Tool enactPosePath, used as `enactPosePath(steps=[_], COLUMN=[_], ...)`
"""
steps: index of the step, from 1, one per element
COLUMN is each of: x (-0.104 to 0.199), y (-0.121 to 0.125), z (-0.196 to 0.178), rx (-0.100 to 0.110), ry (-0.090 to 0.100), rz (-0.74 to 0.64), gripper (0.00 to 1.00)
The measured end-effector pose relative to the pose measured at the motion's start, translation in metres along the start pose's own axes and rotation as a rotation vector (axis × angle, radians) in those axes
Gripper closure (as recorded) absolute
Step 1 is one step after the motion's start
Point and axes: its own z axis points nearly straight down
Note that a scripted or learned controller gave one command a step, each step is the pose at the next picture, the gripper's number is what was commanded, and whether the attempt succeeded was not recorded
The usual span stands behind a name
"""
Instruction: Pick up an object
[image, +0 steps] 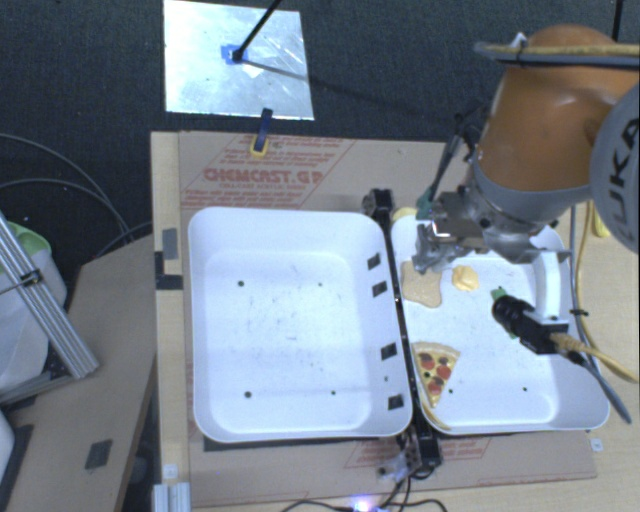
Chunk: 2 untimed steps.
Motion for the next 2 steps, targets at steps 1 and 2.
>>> enactPosePath(steps=[1, 2], x=[-0.037, -0.005], y=[-0.024, -0.036], z=[-0.128, -0.013], rx=[-0.012, 0.013], ry=[-0.001, -0.002], rz=[0.005, 0.001], gripper=[1.0, 1.0])
